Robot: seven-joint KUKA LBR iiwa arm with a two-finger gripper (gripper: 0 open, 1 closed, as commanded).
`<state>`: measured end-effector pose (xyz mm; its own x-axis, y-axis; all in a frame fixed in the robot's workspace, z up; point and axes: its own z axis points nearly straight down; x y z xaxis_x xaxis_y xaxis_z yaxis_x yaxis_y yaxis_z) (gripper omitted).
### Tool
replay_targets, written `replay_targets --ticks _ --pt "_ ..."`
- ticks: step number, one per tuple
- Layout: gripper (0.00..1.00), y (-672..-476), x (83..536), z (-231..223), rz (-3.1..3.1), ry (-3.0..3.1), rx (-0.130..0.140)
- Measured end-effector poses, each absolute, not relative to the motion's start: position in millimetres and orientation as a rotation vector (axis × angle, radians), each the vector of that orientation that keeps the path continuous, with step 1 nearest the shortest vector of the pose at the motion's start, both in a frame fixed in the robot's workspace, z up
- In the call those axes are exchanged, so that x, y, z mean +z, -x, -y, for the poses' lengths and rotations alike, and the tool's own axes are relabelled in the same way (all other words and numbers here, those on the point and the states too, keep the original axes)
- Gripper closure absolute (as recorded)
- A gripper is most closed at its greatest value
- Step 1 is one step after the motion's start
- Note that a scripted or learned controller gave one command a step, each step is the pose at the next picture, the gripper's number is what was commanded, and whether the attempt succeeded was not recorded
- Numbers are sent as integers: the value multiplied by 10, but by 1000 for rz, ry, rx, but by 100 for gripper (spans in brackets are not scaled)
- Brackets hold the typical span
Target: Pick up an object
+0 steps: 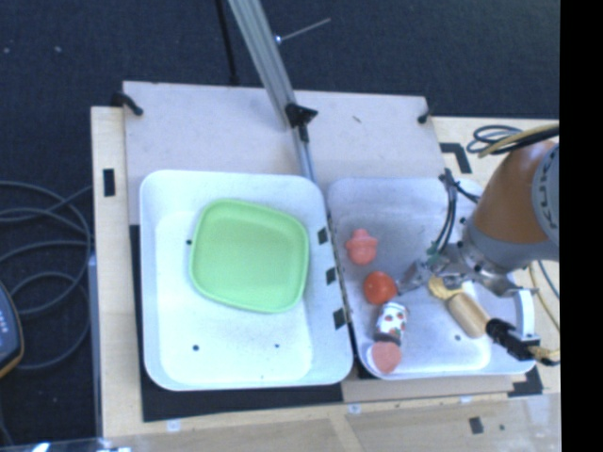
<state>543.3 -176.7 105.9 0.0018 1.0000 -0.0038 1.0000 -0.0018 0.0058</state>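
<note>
The right bin [396,201] holds several small objects. A pink lumpy toy [361,246] lies near its left wall, and a red ball [380,286] sits just below it. Further toward the front are a small white spotted piece [391,321] and a pink-red disc [385,356] at the front left corner. A tan cylinder with a yellow end [464,311] lies right of the middle. My gripper [426,273] hangs low over the bin's middle, between the red ball and the tan cylinder, close to the cylinder's yellow end. Nothing is visibly held.
The left bin [165,347] carries a light green square plate [251,255]. A metal pole [268,59] slants down from the top to the gap between the bins. The arm's orange band [509,201] stands over the right bin's right wall.
</note>
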Motion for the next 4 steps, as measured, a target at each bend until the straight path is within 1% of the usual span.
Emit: replay_targets --ticks 1,2,3,4 --pt "100 -5452 1195 1774 -2210 -2216 9" --pt "100 -5510 1630 1772 -2219 -2219 4" --pt "100 -5521 2126 1778 -2218 -2218 5" --pt "100 -5416 2141 1278 -2225 -2217 2"
